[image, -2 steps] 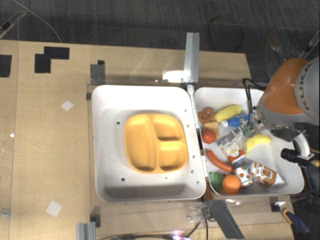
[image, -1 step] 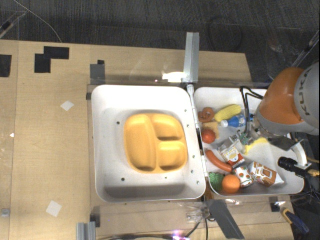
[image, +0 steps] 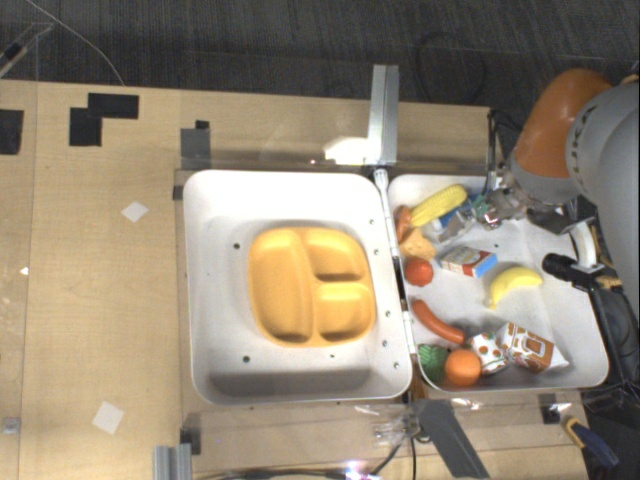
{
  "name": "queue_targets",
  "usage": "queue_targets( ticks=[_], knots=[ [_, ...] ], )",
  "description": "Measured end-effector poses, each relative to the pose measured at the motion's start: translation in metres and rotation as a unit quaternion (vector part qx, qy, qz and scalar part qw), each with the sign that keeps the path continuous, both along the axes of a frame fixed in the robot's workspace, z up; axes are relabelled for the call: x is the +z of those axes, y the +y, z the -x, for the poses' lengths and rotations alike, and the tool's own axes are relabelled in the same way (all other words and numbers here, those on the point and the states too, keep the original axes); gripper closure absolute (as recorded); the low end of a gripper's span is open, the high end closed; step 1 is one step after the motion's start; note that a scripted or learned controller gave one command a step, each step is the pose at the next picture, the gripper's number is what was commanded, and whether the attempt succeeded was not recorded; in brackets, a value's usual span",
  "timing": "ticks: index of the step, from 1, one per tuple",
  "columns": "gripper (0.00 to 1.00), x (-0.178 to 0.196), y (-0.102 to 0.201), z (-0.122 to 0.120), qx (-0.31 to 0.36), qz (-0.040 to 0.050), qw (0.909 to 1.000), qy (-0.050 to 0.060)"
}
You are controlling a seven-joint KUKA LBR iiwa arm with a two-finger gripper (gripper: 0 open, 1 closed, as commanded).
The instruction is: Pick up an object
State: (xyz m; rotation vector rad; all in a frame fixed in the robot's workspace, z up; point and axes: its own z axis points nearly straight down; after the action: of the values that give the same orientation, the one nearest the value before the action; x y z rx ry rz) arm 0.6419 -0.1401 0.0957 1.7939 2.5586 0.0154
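You have two shallow white plastic bins on the wooden bench. The left bin [image: 205, 298] holds a glossy yellow tray [image: 310, 286] moulded into three rounded compartments. The right bin [image: 580, 348] is crowded with toy food. Largest to smallest: a ridged corn cob [image: 437, 206] at the far edge, a smooth red sausage [image: 439, 321], a printed carton [image: 528, 347], a curved banana [image: 513, 284], a round orange [image: 462, 368]. Your gripper [image: 494, 208] hangs over the far edge just beside the corn; I cannot tell how it is set.

Matt pale wood bench [image: 90, 298], smooth white plastic bins [image: 215, 368], glossy yellow plastic tray [image: 305, 283], dark carpet [image: 250, 28]
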Motion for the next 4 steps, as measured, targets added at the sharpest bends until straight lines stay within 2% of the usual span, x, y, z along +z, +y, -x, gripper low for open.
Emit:
queue_targets(
  ticks=[1, 2, 3, 4],
  knots=[
    [0.0, -0.009, 0.001, -0.015, 0.019, 0.0014, 0.9993, 0.033],
    [0.0, -0.007, 0.043, 0.04, 0.036, 0.0006, 0.9993, 0.006],
    [1.0, 0.008, 0.042, 0.036, 0.039, 0.0026, 0.9992, -0.002],
    [0.0, 0.009, 0.036, 0.036, 0.036, 0.0068, 0.9993, -0.004]
  ],
)
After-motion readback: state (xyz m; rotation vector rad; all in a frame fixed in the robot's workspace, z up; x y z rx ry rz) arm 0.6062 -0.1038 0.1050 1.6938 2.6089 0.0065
